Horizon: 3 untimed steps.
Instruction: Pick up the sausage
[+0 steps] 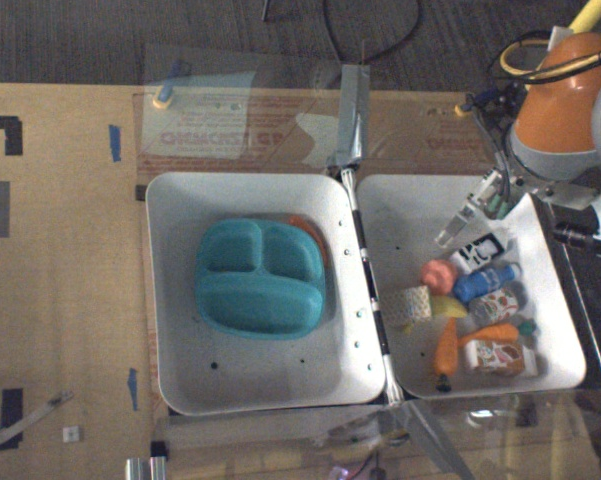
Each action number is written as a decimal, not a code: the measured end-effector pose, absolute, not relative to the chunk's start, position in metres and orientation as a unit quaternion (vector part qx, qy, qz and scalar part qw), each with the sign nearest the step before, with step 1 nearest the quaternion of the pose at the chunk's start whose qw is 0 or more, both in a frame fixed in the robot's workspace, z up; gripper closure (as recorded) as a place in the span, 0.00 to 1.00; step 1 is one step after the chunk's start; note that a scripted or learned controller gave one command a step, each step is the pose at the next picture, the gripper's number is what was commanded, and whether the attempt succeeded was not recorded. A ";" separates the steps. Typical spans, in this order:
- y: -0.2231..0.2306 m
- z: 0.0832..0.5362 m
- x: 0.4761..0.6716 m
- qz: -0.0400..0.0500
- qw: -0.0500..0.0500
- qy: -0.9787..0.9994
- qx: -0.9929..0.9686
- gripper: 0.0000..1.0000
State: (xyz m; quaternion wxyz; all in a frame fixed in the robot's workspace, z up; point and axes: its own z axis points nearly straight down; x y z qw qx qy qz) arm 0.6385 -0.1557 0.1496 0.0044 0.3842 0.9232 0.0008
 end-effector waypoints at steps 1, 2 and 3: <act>-0.154 0.164 0.636 0.001 0.005 0.930 0.367 0.00; -0.113 0.142 0.660 0.001 0.005 0.973 0.230 0.00; -0.182 0.350 0.655 0.000 0.005 0.982 0.187 0.00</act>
